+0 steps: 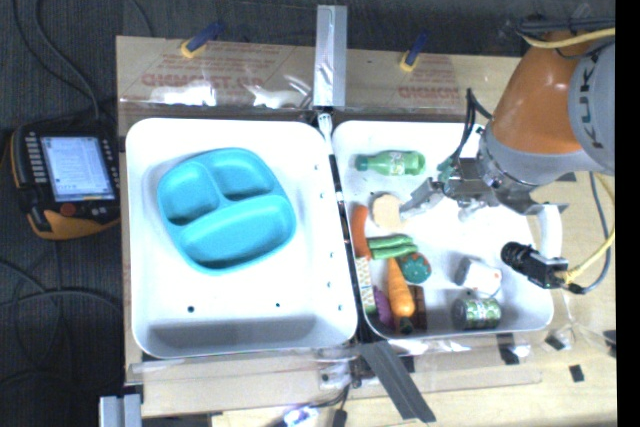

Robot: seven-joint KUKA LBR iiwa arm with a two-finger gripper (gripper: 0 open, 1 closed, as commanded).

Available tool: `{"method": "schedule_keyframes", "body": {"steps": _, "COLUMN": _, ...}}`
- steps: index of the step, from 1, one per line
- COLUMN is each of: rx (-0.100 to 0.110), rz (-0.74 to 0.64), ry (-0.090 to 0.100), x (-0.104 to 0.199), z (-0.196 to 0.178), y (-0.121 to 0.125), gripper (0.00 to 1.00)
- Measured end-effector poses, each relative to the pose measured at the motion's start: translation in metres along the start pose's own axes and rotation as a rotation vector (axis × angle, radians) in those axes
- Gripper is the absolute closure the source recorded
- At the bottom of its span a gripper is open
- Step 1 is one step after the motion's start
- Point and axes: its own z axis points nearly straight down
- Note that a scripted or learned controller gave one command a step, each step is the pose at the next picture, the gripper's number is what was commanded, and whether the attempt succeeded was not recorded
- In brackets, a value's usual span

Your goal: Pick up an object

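Lighting is even and bright from overhead, with glare on the clear plastic sheet (225, 87) behind the left bin (140, 245), soft shadows, and slightly soft focus throughout.

Arm (560, 115) cut off by right edge. Pincer (440, 193) fingers blurred, state unclear. Pile along right bin (520, 140) left wall overlaps: carrot (399, 287) covers dark items beneath, unidentifiable. Can (478, 312) label too small to read. Pendant (68, 177) screen text illegible. Worktop (150, 55) front edge partly hidden by bracket.

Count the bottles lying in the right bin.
1: a green bottle on its side near the right bin's far edge. Others may be hidden among the clutter.
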Motion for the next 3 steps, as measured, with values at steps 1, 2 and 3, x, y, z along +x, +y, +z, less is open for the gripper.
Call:
{"method": "schedule_keyframes", "body": {"steps": 1, "rx": -0.014, "rz": -0.209, "ry": -0.005, "x": 0.002, "z": 0.109, "y": -0.016, "gripper": 0.0}}
{"method": "schedule_keyframes", "body": {"steps": 2, "rx": -0.014, "rz": -0.209, "ry": -0.005, "x": 0.002, "z": 0.109, "y": -0.016, "gripper": 0.0}}
{"method": "schedule_keyframes", "body": {"steps": 3, "rx": -0.018, "rz": -0.211, "ry": -0.003, "x": 0.004, "z": 0.099, "y": -0.015, "gripper": 1.0}}
